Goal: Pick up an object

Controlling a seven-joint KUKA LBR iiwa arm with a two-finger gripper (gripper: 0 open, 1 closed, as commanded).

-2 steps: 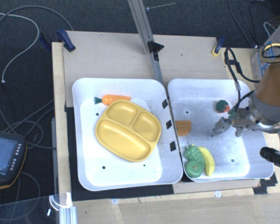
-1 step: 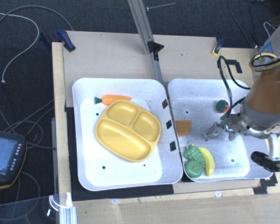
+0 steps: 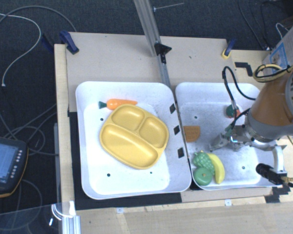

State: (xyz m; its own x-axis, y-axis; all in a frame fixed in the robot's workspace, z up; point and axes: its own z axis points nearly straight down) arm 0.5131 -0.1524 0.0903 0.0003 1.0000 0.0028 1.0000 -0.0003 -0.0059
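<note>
Table [image 3: 136,48] was tan, carrying two white bins side by side. Left bin [image 3: 88,179] held a big yellow divided plate [image 3: 134,135] with three compartments, sitting tilted near the middle. A toy carrot [image 3: 118,103] lay just beside the plate's upper edge, touching or nearly so, hard to tell which.

Right bin [image 3: 205,94] was partly covered by the arm [image 3: 278,101], which came in from the right and hid the bin's right side; the bin's right rim was not readable. Arm's upper part was cut off at the frame edge.

Tool [image 3: 230,139] sat low over the middle of the right bin. Metal parts blurred together, so couldn't tell how far apart it was or whether anything was in it.

In the right bin's lower left corner: a yellow banana [image 3: 217,167], a green bumpy fruit [image 3: 201,158] and a green round fruit [image 3: 202,176], all bunched up and touching. A small brown flat block [image 3: 191,133] lay near the bin's left wall, above that cluster. A small teal object [image 3: 230,111] sat higher up, partly behind a black cable, shape unclear.
</note>
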